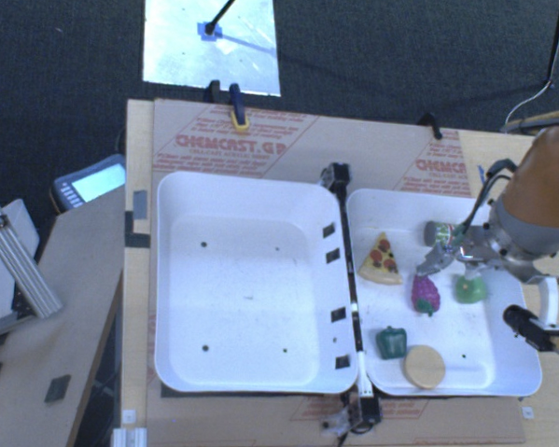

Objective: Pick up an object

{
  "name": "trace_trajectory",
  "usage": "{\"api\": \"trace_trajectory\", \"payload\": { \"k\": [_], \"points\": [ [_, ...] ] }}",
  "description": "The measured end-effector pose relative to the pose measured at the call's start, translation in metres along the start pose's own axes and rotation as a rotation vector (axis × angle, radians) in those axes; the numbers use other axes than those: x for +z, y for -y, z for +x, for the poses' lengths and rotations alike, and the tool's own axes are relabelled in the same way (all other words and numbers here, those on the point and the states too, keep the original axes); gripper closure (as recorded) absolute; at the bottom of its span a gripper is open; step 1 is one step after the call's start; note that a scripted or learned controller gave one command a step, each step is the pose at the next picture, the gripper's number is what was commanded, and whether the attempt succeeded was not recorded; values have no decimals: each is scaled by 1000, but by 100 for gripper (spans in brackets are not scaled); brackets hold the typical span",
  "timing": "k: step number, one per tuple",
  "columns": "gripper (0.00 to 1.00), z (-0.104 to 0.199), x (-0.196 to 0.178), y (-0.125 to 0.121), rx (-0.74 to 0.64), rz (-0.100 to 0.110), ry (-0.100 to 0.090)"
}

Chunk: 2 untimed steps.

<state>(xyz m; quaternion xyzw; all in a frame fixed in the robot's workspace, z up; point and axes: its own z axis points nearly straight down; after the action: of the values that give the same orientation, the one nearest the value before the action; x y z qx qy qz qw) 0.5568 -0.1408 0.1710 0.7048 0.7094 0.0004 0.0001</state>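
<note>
the arm (pixel 543 185) reaches in from the right over the right bin (pixel 524 376), and its gripper (pixel 446 257) hangs low above the bin floor, near the upper middle of that bin. whether the claw is released or clenched cannot be told from this angle, and nothing can be seen caught in it.

the loose things all lie in the right bin. just below the gripper is a purple toy (pixel 425 294), shaped like a small eggplant or bunch of grapes. beside it to the right is a light green lump (pixel 470 290), partly under the wrist. a pizza slice (pixel 381 261) lies to the left, close to the wall between the bins. nearer the front are a dark green pepper (pixel 392 342) and, just beside it, a flat tan disc (pixel 425 367). a small grey can (pixel 440 233) sits near the back, close to the gripper. the left bin (pixel 183 199) holds nothing to grasp.

the purple toy looks the likeliest target, being nearest. it is probably light, hard plastic, smooth and rounded, so it may squirt out of a pinch. a grip across its narrow middle, straight down, seems best. the pizza slice and disc lie flat and would be harder to get under.
</note>
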Motion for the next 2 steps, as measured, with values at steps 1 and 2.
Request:
{"api": "trace_trajectory", "payload": {
  "k": [1, 2],
  "points": [
    [0, 6, 90, -1, 4, 0, 1],
    [0, 4, -19, -30, 1, -12, 3]
  ]
}}
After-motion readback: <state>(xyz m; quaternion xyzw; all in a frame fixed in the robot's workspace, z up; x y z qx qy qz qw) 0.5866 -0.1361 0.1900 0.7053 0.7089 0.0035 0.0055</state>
